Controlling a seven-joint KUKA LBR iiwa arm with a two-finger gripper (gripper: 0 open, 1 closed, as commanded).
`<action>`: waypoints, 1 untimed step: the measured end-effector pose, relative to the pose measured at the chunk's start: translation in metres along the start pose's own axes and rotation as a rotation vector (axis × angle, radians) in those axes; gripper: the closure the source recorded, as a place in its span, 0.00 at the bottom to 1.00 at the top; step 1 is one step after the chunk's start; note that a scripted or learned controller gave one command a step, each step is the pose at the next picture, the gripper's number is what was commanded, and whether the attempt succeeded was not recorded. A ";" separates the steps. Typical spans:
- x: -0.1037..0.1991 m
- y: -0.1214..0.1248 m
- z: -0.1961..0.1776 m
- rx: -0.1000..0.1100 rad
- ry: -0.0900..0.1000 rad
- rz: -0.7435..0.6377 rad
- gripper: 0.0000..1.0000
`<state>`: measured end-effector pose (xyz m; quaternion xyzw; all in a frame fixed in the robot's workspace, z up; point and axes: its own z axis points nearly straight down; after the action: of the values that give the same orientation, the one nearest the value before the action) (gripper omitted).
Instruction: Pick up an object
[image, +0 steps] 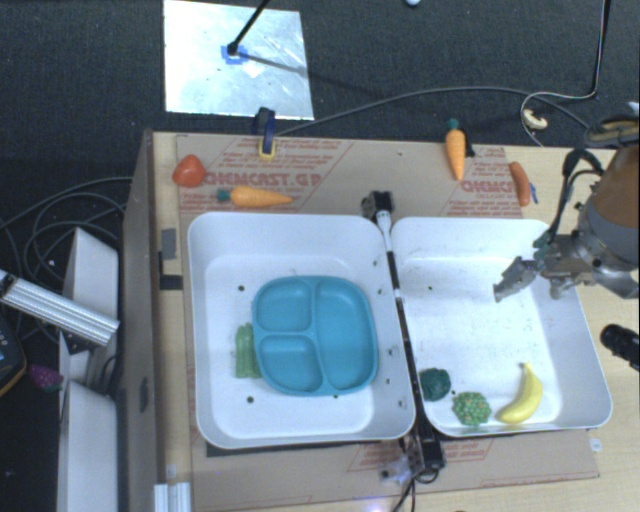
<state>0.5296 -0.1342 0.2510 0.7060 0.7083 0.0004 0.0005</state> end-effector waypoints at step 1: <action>0.019 0.072 0.117 0.003 0.001 0.000 0.00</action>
<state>0.6013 -0.1145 0.1338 0.7060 0.7083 -0.0003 -0.0006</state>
